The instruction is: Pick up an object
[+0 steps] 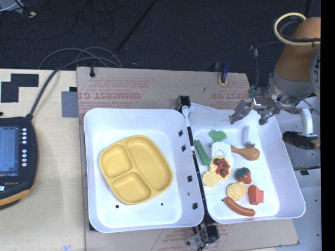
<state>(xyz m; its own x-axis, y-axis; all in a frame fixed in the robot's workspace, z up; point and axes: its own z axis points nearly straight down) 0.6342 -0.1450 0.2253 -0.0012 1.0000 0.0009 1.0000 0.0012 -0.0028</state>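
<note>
My gripper hangs over the far edge of the right bin, open, with nothing between its fingers. Just below it in the bin lies a small grey cylinder, and beside that a brown drumstick. Further toy food is spread through the bin: a green leaf, a green stick, a pizza slice, a yellow disc, a red-and-green fruit, a corn piece, a red block and a sausage.
The left bin holds a yellow three-compartment plate. A black divider runs between the bins. A teach pendant lies at the left on the bench. Cables lie on the dark floor behind.
</note>
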